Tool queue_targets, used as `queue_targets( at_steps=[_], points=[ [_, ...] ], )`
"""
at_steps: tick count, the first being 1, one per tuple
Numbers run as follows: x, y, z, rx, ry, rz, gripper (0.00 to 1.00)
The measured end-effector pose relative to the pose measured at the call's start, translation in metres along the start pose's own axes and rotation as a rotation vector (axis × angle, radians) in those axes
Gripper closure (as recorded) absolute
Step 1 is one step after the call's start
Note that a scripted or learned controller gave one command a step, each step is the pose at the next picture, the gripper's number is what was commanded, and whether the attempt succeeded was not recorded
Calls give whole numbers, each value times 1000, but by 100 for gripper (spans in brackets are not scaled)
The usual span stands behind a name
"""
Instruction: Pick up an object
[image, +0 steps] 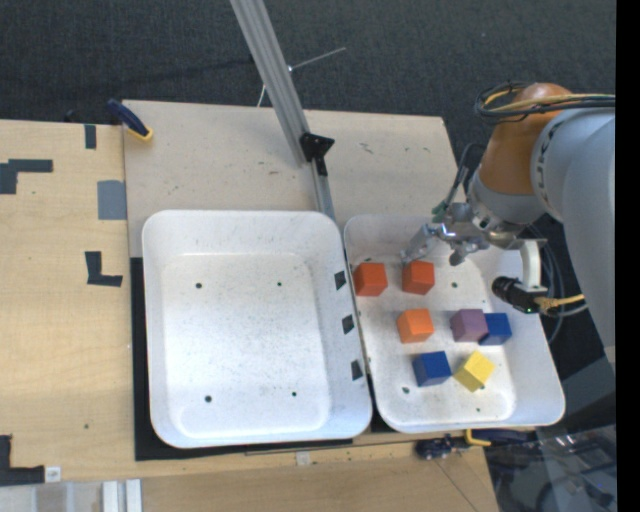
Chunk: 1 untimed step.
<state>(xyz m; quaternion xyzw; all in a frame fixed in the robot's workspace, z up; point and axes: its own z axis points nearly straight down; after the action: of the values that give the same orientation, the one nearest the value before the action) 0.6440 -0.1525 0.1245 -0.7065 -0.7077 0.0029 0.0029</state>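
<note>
Several small blocks lie in the right bin (525, 400): an orange cube (371, 279), a second orange cube (418, 276), a third orange cube (415, 324), a purple cube (467, 324), a blue cube (497, 328) beside it, another blue cube (432, 367) and a yellow cube (476, 371). My gripper (437, 243) hangs over the bin's far part, just above the second orange cube. Its fingers (415, 246) are spread apart with nothing between them.
The left bin (160, 300) stands beside the right one on a black mat. A slanted metal pole (282, 85) crosses the back of the bench and ends at a black clamp (316, 147). A blue and yellow tool (130, 118) lies at the far left.
</note>
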Motion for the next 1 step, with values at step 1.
queue_targets(
  at_steps=[1],
  points=[
    [1,-1,36,-3,-1,0,0]
  ],
)
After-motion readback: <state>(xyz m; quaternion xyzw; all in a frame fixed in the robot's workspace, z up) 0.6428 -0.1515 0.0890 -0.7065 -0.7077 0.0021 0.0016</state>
